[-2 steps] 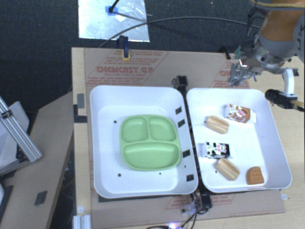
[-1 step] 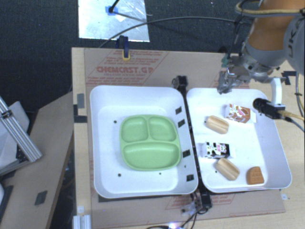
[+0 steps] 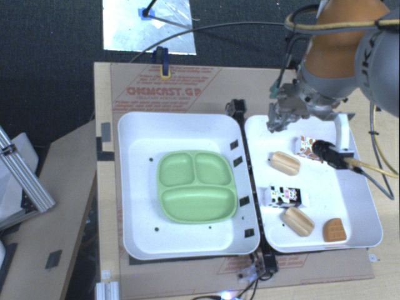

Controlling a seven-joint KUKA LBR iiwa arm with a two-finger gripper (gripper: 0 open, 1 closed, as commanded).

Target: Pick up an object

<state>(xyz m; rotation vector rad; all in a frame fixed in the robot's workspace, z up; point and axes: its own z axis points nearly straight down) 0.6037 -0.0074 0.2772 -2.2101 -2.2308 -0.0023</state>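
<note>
The right white bin (image 3: 362,200) holds several small items. A tan bread roll (image 3: 284,163) lies near its upper middle, and a second tan roll (image 3: 297,221) lies lower down. A black-and-white patterned packet (image 3: 285,196) sits between them. An orange-brown biscuit (image 3: 334,230) rests near the bin's lower right corner. A small white and red packet (image 3: 305,146) lies below the wrist. My gripper (image 3: 277,123) hangs over the bin's upper left part, above and left of the upper roll, with nothing seen held.
The left white bin (image 3: 134,174) holds a green sectioned plate (image 3: 197,187). A row of black clips (image 3: 240,167) runs along the divider between the bins. A yellow cable (image 3: 375,167) trails across the right bin's right side. Cardboard lies under both bins.
</note>
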